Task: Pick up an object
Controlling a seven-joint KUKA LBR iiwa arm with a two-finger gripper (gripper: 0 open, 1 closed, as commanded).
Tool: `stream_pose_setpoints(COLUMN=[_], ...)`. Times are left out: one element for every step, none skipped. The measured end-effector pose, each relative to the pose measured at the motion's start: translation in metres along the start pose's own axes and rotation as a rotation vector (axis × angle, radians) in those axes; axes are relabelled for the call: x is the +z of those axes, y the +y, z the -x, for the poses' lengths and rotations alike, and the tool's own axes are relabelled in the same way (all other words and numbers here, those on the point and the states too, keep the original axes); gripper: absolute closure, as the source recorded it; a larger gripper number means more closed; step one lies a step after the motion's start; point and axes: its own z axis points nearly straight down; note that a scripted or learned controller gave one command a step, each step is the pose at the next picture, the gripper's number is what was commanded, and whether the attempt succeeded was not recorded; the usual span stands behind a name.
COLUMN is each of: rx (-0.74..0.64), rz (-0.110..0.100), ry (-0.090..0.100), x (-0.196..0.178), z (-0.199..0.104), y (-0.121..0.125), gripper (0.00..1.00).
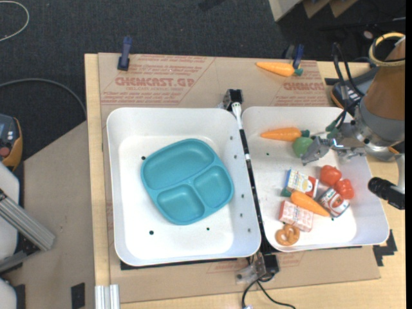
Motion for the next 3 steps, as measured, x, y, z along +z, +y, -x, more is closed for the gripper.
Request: stream_pose_setpoints(rx=[-0.002, 0.002, -0.009], rz=[-0.003, 0.004, 0.011], ry=[0.0, -0.002, 0.001], x=[0.096, 0.082, 0.011], z=[-0.047, -0.044, -0.115], y=[-0.045, -0.043, 0.008], gripper=[0.0, 1.0, 1.0])
